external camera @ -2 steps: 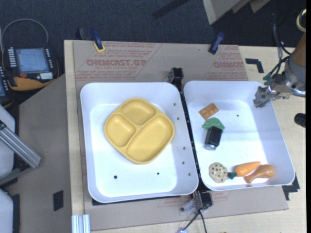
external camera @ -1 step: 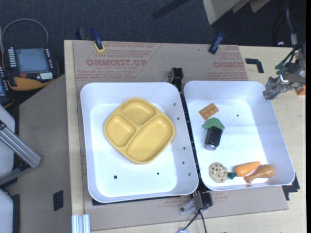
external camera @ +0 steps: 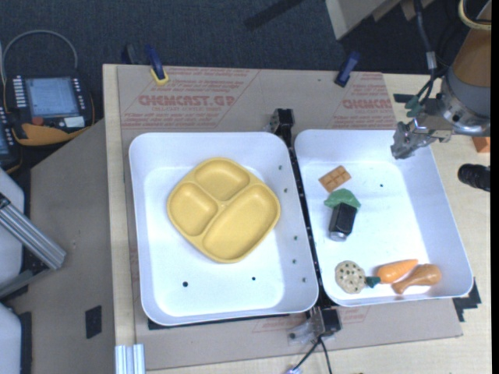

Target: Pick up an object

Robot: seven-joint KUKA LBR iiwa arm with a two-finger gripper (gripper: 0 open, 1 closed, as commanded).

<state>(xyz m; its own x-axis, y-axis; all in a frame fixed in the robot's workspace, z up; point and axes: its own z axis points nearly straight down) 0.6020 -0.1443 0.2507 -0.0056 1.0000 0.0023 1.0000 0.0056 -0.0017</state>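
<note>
The right bin (external camera: 437, 209) holds several small items. A brown waffle-like cracker (external camera: 335, 178) lies near its upper left. Below it are a green piece (external camera: 343, 199) and a dark block (external camera: 341, 221) touching it. Along the front lie a speckled cookie (external camera: 349, 276), an orange carrot (external camera: 396, 270) and a tan piece (external camera: 418, 278) side by side. My gripper (external camera: 405, 142) hangs over the bin's upper right corner, well apart from all of them, with nothing seen between its fingers.
The left bin (external camera: 156, 287) bears a yellow divided plate (external camera: 224, 209). A black clamp (external camera: 282, 120) sits between the bins at the back. Blue clips (external camera: 156, 62) (external camera: 346, 68) hold the cardboard base. A handheld pendant (external camera: 48, 104) lies off the bench at the left.
</note>
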